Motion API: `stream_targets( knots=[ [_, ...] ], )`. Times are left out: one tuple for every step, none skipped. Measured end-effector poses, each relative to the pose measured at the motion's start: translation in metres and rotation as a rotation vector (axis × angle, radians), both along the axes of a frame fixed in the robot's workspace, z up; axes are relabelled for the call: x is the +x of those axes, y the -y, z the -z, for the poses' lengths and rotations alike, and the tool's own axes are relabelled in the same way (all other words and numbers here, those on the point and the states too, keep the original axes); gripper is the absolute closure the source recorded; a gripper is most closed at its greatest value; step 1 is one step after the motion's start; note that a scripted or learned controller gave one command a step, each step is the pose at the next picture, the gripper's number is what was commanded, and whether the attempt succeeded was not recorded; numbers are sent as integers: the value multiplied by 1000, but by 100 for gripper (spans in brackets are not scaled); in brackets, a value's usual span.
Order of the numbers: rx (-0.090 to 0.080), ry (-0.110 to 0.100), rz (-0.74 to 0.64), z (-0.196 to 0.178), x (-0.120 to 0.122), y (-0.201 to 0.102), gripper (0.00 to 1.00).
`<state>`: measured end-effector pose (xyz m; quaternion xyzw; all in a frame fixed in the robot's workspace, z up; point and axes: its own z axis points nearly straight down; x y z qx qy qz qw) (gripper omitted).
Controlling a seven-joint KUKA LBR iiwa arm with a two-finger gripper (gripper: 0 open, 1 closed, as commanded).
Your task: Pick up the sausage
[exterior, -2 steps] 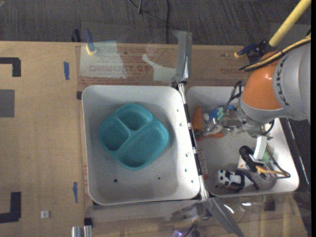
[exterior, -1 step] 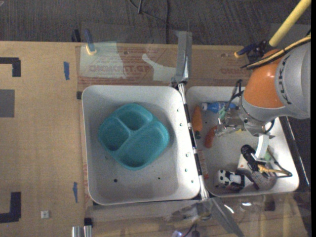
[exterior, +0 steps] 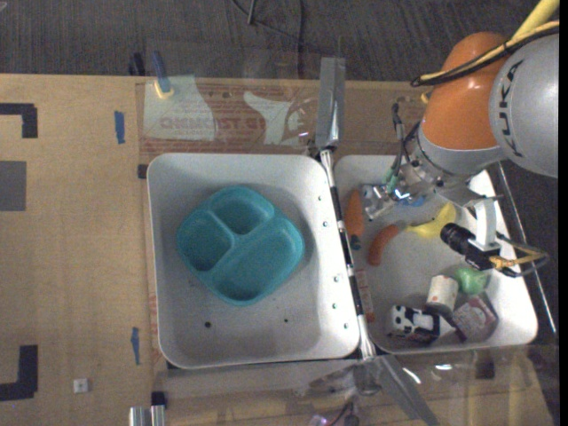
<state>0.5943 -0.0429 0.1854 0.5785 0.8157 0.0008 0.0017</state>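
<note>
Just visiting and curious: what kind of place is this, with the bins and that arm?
Probably a robotics lab test bench. A KUKA arm reaches over two white bins, toy food such as a sausage lies in one, and tape marks dot the bench.

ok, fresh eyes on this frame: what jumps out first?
The teal divided plate sits alone in the middle of the left bin. The grey arm with its orange band reaches in from the right, its tool low over the right bin, close to an orange-red sausage and a yellow banana.
</note>
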Motion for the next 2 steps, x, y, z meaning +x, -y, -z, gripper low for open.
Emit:
stream_targets(
  knots=[
    [1, -3, 840, 1, 20, 23, 100],
    [2, -3, 1248, -213, 10, 36, 100]
  ],
)
